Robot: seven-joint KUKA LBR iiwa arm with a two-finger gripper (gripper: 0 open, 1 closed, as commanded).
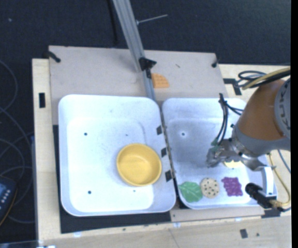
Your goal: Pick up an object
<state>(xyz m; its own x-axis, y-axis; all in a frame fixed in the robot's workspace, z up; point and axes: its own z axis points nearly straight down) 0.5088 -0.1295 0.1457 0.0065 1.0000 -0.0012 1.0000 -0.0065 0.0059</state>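
Three small things lie in a row along the near edge of the right bin [190, 112]: a green piece [191, 191] at 7 o'clock in that bin, a round speckled cookie [209, 187] at 6 o'clock just beside it, and a purple piece [232, 186] next along toward 5 o'clock. The claw [217, 156] hangs just above the cookie and the purple piece, holding nothing I can see; whether it is apart or together I cannot tell.

To grasp well, it should probably come straight down on one piece, since the neighbours crowd close and the near wall leaves little margin. Open floor lies toward 12 o'clock. The left bin [87, 118] holds a yellow bowl [138, 164] at 4 o'clock.
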